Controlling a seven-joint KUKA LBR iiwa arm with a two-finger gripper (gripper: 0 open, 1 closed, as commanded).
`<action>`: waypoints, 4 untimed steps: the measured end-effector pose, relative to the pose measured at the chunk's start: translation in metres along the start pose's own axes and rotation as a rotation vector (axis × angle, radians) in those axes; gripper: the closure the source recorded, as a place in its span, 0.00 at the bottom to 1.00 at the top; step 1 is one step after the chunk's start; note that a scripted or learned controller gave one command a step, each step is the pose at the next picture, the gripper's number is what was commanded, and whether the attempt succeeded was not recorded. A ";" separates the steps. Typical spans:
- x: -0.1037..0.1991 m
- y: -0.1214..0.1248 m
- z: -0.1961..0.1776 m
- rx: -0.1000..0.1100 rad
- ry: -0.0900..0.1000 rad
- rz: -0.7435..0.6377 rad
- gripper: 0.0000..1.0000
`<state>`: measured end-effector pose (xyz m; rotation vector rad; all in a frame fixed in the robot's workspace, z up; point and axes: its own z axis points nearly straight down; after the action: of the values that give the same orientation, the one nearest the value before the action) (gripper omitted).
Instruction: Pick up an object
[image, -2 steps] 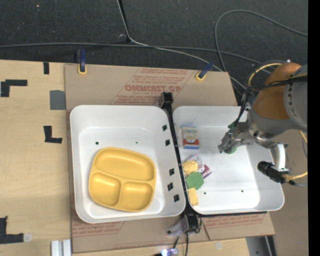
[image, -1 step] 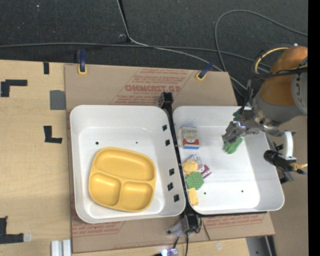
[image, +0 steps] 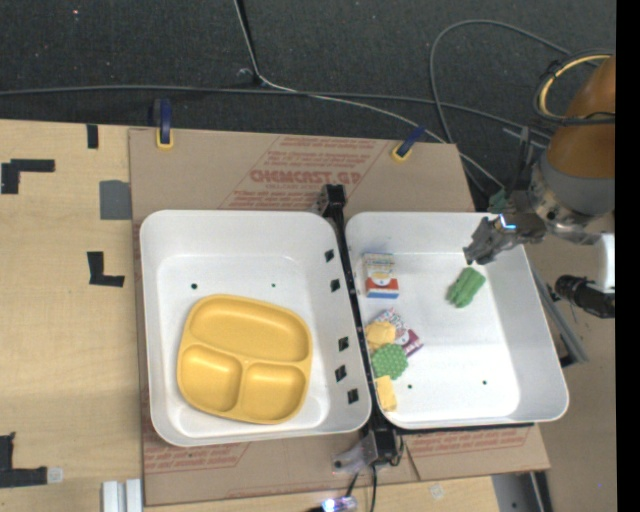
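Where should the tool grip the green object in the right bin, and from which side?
Probably across the narrow width of the green object, near its middle, coming from above. It lies slanted on the right bin floor, apart from other items, with the tool just beside its upper end.
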<state>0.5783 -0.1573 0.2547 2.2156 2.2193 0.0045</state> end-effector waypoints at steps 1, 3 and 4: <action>0.044 -0.008 0.006 0.007 0.002 -0.002 1.00; 0.142 -0.001 0.013 0.009 0.003 -0.004 1.00; 0.188 -0.008 0.025 0.009 0.002 -0.004 1.00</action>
<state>0.5706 0.0304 0.2292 2.2171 2.2290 -0.0027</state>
